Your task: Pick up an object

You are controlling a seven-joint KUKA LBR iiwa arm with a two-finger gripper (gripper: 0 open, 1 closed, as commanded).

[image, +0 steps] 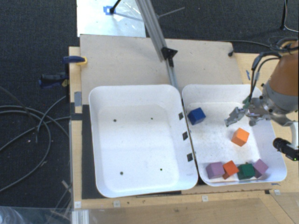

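Note:
My gripper point(243, 120) hangs over the right bin point(205, 94), open, with nothing between its fingers. Just below it in the view an orange cube point(240, 137) lies on the bin floor, apart from the fingers. A blue cube point(196, 115) rests near the bin's left wall. Along the bin's front edge sit a purple cube point(215, 170), a red-orange block point(230, 168), a green block point(245, 171) and a second purple block point(260, 167), packed close together.
The left bin point(135, 139) adjoins the right one along a shared rim with black tabs. A slanted metal pole point(156, 27) crosses the back of the bench. Clamps point(74, 59) and cables lie off the bench's left side.

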